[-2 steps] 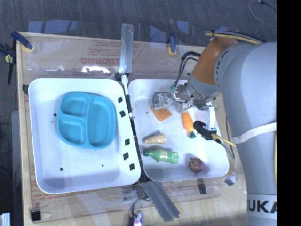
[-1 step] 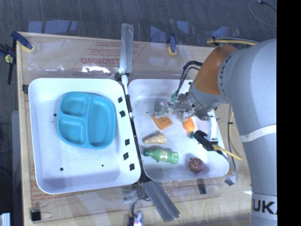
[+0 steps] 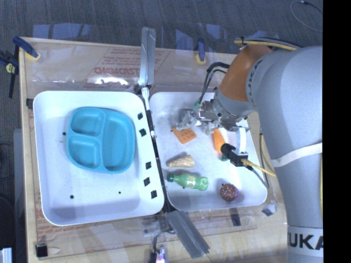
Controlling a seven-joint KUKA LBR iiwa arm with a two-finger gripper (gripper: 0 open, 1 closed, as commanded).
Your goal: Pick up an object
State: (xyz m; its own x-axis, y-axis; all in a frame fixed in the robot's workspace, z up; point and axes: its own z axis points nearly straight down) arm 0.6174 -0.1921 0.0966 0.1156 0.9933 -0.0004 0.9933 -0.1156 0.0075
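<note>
Here the gripper (image 3: 189,116) hung low in the right bin (image 3: 164,106), jaw state impossible to tell; the orange cracker (image 3: 184,135) lay just beneath and beside it, apparently unheld.

the gripper (image 3: 189,117) hangs low in the right bin (image 3: 164,147), just above an orange cracker (image 3: 184,135). nearby lie a green bottle (image 3: 188,181), a carrot (image 3: 219,139) and a brown ball (image 3: 228,191). a blue tray (image 3: 101,139) sits in the left bin (image 3: 49,196).

Left bin (image 3: 49,201) holds a divided tray (image 3: 101,138). Right bin (image 3: 252,199) holds a cracker (image 3: 184,135) far, a bottle (image 3: 188,181) near, a ball (image 3: 228,191) right of it. My gripper (image 3: 190,115) hangs just beyond the cracker.
</note>
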